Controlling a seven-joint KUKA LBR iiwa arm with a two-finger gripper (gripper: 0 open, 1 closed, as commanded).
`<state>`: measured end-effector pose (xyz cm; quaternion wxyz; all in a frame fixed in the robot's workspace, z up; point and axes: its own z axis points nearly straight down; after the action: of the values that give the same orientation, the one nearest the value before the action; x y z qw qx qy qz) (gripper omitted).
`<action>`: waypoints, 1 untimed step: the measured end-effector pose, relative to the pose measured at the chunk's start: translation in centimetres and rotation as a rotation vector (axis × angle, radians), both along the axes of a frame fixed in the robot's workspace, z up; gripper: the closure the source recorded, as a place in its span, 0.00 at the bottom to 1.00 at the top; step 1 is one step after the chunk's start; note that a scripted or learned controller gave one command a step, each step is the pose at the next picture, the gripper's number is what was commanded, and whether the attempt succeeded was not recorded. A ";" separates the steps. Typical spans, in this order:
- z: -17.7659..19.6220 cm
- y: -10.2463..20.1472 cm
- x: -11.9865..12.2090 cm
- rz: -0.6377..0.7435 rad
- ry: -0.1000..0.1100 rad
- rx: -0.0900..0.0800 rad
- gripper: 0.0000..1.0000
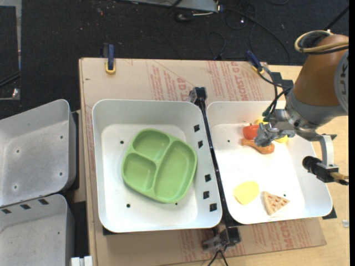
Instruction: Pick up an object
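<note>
Camera view: my tool (pixel 266 136), grip state unclear, sits over orange piece (pixel 263 145); red piece (pixel 250 131) just left, yellow disc (pixel 246 192) below.

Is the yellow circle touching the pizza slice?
Apart. The camera view shows a strip of white bin floor between the yellow circle and the pizza slice.

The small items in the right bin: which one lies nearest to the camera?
The triangular pizza-like slice, tan with red marks, lowest in the view, beside the yellow disc.
</note>
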<state>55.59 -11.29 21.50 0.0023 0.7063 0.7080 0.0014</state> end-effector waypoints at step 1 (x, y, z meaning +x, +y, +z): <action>0.2 5.7 -1.8 0.005 0.007 0.004 1.00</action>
<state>53.76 -5.63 21.72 -0.0015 0.7045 0.7097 0.0001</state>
